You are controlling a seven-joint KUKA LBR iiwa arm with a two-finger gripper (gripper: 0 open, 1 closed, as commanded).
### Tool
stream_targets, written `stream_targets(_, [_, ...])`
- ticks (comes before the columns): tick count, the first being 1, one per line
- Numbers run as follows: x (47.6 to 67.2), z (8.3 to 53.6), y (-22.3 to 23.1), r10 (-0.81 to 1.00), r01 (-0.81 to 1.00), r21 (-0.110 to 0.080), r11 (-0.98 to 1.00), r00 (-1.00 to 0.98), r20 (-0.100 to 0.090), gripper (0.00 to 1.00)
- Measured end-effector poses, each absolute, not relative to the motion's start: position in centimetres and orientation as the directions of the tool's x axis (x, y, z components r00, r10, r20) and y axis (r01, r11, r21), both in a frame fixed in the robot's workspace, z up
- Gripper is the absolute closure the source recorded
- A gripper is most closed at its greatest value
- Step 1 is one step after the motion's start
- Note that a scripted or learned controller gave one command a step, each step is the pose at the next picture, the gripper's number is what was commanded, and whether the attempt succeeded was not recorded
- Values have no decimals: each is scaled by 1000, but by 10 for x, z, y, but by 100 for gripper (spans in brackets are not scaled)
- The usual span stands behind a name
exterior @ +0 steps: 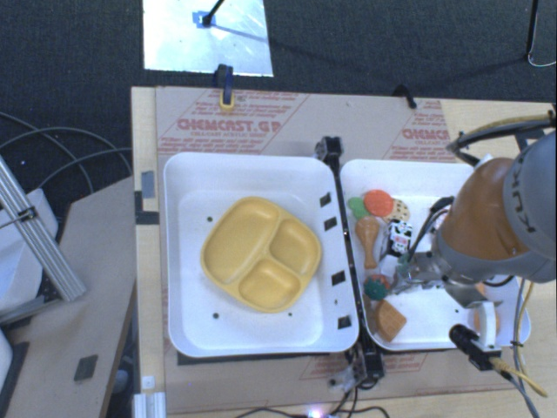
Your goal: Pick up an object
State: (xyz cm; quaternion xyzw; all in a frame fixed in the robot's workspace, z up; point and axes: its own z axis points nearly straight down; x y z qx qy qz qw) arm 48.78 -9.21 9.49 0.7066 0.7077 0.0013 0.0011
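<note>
End effector [407, 273] low in right bin [435, 333], over toys along its left wall; open or closed: cannot tell. Nearest: green ball [376, 287] just left, orange wedge [390, 320] just below-left. Drumstick [370, 236] up-left, long axis along the wall.

On the surface [148, 233], 2 bins sit side by side: the left bin [187, 320] holds a divided tray [261, 252], the right bin [435, 171] a cluster of toy foods [379, 238] along its left wall.
</note>
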Motion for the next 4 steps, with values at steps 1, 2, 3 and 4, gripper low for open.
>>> stream_targets(1, [489,105,-92,1000,1000,6,2,-2,0,100])
stream_targets(2, [489,189,0,1000,1000,10,15,-15,4,100])
stream_targets(3, [489,195,-6,1000,1000,6,7,-7,1,100])
stream_targets(4, [490,206,-6,1000,1000,9,12,-12,1,100])
